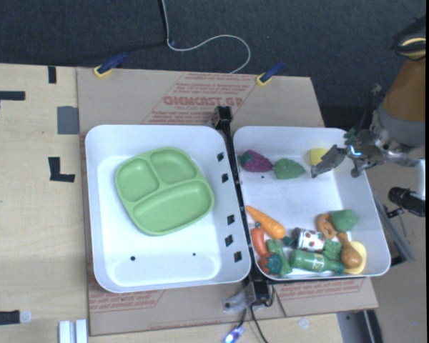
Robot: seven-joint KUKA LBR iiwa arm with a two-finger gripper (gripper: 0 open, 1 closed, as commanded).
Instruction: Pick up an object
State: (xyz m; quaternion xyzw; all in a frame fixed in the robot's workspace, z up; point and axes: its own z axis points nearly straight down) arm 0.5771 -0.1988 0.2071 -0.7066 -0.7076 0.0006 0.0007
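Overhead, the gripper hangs over the right bin's far right corner, just beside a yellow toy; whether it is open or closed cannot be told. Toy food crowds the bin's near edge, including a carrot. A green divided plate lies in the left bin.

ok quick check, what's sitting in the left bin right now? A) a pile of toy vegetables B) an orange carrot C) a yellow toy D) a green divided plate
D: the left bin holds the green divided plate, lying flat; the toy vegetables, including the carrot, and the yellow toy are all in the right bin.
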